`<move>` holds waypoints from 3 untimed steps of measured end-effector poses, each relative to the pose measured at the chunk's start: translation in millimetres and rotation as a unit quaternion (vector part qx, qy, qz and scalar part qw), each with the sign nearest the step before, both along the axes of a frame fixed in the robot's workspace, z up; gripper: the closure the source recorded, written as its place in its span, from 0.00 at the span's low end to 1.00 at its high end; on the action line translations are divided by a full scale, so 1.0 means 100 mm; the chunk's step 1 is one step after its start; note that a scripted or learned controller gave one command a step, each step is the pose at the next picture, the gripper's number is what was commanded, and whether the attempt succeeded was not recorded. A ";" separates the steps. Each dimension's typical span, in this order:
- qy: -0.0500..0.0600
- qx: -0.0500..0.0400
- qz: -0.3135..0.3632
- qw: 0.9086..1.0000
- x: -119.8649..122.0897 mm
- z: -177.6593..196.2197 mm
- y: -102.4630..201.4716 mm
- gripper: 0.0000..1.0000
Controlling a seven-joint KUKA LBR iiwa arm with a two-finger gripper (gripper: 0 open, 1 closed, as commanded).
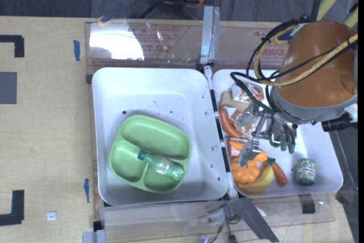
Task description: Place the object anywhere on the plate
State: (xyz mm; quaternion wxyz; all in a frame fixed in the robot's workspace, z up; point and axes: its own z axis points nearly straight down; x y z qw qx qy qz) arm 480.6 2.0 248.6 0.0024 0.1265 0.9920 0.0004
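Note:
A green divided plate (153,139) lies in the left bin (114,85). A small clear green bottle (161,166) rests on its side across the plate's front ridge. My gripper (250,152) hangs low over a pile of toy food at the left side of the right bin (329,152), well right of the plate. Directly under it are an orange pepper-like toy (246,174) and a yellow banana (263,180). The wrist and cables hide what lies between its tips.
Also in the right bin are a carrot (278,173), an orange sausage (228,122) by the dividing wall and a small green-labelled can (306,171) at the front right. The arm's orange band (315,68) looms over the bin's back.

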 end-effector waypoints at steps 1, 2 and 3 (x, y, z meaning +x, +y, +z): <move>-0.003 0.001 -0.001 1.000 0.02 0.10 0.01 1.00; 0.002 0.000 0.085 0.996 -0.01 -0.27 0.23 1.00; 0.000 0.000 -0.036 0.999 0.00 -0.17 0.01 1.00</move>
